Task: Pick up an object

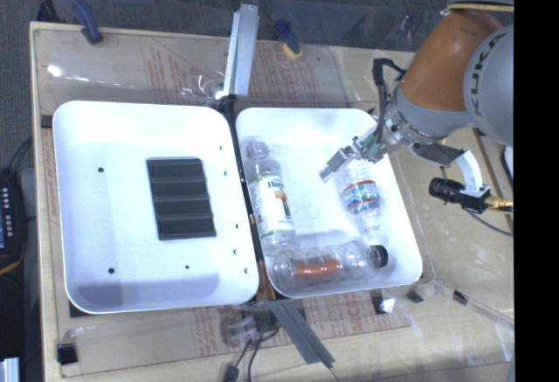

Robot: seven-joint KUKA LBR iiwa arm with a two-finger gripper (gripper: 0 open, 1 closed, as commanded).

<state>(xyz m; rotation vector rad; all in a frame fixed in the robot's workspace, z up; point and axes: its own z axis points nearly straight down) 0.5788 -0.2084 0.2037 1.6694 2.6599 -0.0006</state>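
Three clear plastic bottles lay in the right bin (402,197): a small bottle (362,201) right of centre, a tall bottle (269,197) along the bin's left wall, a third bottle (327,260) across its lower edge. The gripper (345,159) hung just above the small one; its state could not be told. The left bin (87,232) held a dark ribbed block (180,197).

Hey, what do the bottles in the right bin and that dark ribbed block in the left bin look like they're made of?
The three bottles look like clear, glossy plastic: you can see through them to the white bin, and they catch highlights. The dark ribbed block looks matte black, maybe plastic or rubber; the ridges show no shine, so it's hard to say which.
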